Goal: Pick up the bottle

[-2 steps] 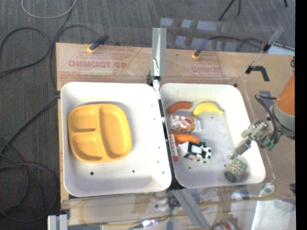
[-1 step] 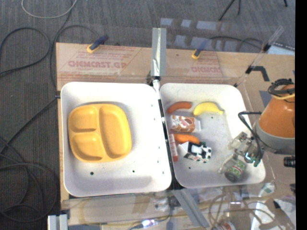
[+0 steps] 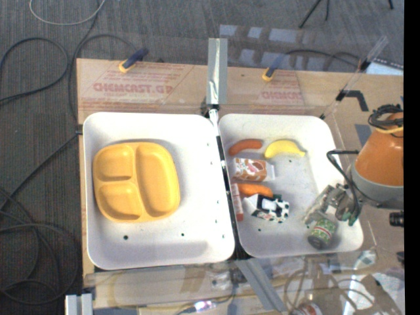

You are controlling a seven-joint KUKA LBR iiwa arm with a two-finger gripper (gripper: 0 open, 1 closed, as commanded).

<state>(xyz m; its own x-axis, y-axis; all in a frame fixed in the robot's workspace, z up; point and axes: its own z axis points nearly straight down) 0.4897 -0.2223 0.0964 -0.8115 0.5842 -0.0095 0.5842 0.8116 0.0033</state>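
Bins: 2 white trays side by side; left bin (image 3: 197,241) holds a yellow divided plate (image 3: 136,180), right bin (image 3: 308,133) toy food. Arm (image 3: 384,163) reaches low over the right bin's near-right corner, where the bottle (image 3: 321,233) lies. Gripper (image 3: 333,204) sits just above it; its finger spacing cannot be told.

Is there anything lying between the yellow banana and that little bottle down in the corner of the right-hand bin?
No. In the camera view, the stretch from the banana down to the bottle is bare white bin floor. The other toys lie further left.
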